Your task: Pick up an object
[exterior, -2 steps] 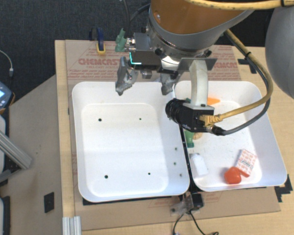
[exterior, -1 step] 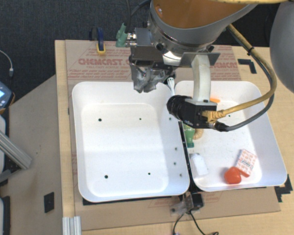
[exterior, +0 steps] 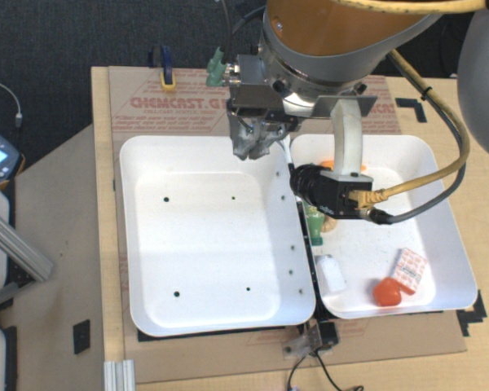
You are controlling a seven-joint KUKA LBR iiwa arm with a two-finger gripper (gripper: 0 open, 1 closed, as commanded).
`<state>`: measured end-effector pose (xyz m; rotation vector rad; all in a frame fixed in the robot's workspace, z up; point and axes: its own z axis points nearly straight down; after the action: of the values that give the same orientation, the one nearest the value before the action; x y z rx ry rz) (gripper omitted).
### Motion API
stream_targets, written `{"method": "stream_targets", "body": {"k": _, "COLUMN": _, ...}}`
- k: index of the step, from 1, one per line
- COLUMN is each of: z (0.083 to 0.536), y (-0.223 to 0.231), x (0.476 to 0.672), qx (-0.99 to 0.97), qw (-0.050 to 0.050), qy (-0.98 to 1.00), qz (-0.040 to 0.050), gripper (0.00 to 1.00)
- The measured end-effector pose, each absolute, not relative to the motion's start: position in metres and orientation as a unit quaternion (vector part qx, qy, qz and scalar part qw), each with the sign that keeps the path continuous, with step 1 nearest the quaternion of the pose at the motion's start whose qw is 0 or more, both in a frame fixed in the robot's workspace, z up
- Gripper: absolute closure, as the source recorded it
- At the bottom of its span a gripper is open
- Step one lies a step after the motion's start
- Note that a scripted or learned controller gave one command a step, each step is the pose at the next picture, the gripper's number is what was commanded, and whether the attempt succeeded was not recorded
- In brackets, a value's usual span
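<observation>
Camera view shows two shallow white plastic bins side by side — the left bin (exterior: 147, 218) and the right bin (exterior: 440, 218). Above their far ends hangs the grey arm's two-finger gripper (exterior: 253, 147); whether anything sits in it, I cannot tell. Near the right bin's front lie a pink-and-white patterned packet (exterior: 411, 269), a small white block (exterior: 332, 274) and a red-orange rounded object (exterior: 387, 292).

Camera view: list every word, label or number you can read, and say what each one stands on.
"CHEMCAST" in red, then further letters cut off by the arm: on the brown board behind the bins.
Red and white packet in the right bin: print too small to read.
</observation>
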<state>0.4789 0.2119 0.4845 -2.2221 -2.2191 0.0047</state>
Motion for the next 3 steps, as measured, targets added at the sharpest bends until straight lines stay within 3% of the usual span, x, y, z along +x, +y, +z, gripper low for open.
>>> {"method": "stream_targets", "body": {"k": 1, "z": 0.485, "y": 0.212, "x": 0.479, "qx": -0.707, "qw": 0.001, "qy": -0.707, "qz": 0.0011, "gripper": 0.00}}
{"method": "stream_targets", "body": {"k": 2, "z": 0.496, "y": 0.213, "x": 0.479, "qx": -0.707, "qw": 0.000, "qy": -0.707, "qz": -0.0002, "gripper": 1.00}}
{"method": "stream_targets", "body": {"k": 3, "z": 0.472, "y": 0.225, "x": 0.479, "qx": -0.707, "qw": 0.001, "qy": -0.707, "qz": 0.0023, "gripper": 1.00}}
